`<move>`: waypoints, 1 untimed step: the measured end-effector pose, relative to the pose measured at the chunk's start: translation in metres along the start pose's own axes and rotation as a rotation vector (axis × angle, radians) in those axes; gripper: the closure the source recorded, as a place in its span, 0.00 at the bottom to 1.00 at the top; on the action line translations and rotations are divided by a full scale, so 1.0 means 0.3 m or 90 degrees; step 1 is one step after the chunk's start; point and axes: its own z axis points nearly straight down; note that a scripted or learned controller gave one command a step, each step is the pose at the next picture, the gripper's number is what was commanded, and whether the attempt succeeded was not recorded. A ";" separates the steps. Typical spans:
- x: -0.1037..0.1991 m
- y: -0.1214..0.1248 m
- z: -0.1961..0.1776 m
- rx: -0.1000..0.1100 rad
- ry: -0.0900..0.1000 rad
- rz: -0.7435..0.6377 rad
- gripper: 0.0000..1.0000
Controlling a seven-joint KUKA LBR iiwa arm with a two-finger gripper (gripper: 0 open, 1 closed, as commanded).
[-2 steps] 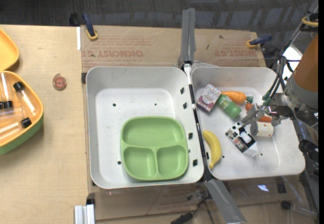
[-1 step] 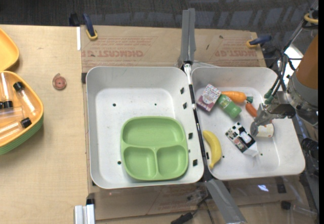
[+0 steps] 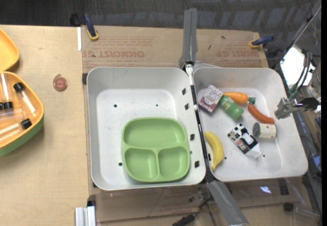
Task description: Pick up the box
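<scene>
The gripper [image 3: 287, 106] sits at the far right rim of the right bin [image 3: 286, 163], low over the wall, and from here I cannot tell how it is set; nothing is visibly held in it. Everything in that bin lies to its left. Nearest is a small white cylinder [image 3: 264, 130], on its side, just below and left of the gripper. A little further left, an orange sausage-shaped toy [image 3: 260, 114] runs at a slant, its lower end close to the cylinder. The box [image 3: 242, 139] — small, black and white with a printed face — lies flat on the bin floor below and left of the gripper, just left of the cylinder and apart from the gripper. Beyond it, near the bin's left wall, is a banana [image 3: 215, 151]. Higher up and well left of the gripper are a toy carrot [image 3: 236, 97], a green can [image 3: 231, 108] on its side just under it, and a purple-and-white packet [image 3: 210, 98]. Farthest off, in the left bin [image 3: 102, 117], rests a green divided plate [image 3: 156, 149].
</scene>
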 end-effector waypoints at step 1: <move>0.219 -0.081 0.238 0.001 0.001 -0.058 1.00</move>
